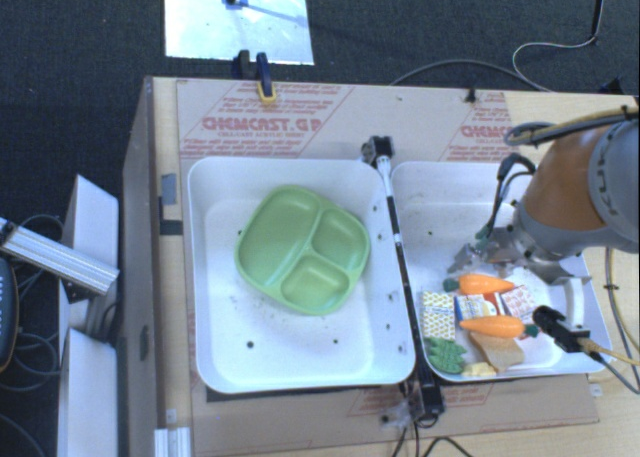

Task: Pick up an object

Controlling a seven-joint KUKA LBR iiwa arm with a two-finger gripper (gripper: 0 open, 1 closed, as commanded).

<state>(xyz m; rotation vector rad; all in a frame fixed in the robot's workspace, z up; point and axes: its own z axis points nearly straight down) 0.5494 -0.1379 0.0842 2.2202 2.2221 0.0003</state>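
A cluster of small toy foods is seen in the near part of the right white bin [440, 200]. Nearest the two-finger gripper [476, 255] lies an orange plastic carrot with a green tip [485, 285], set crosswise just below it. Whether the two touch cannot be told. The gripper is lowered into the bin at the end of the grey arm with the orange band [575, 190], which reaches in from the right. Whether it is open or closed cannot be made out, and nothing is seen to be held in it.

The carrot is hemmed in closely. A small white and red printed box [517, 301] is pressed against its right end, and a second orange carrot [492, 326] lies just beneath, roughly parallel. A pale yellow chequered square [437, 315] is placed to the left, near the bin's left wall. Below these, a tan bread-like slice [498, 350], a dark green leafy piece [447, 353] and a small yellow piece [480, 369] are crowded along the near wall.

The far half of this bin is left bare. The left white bin [225, 345], parted from the right by a black rail [395, 245], is occupied by a light green divided plastic plate [303, 248], well apart from the gripper.
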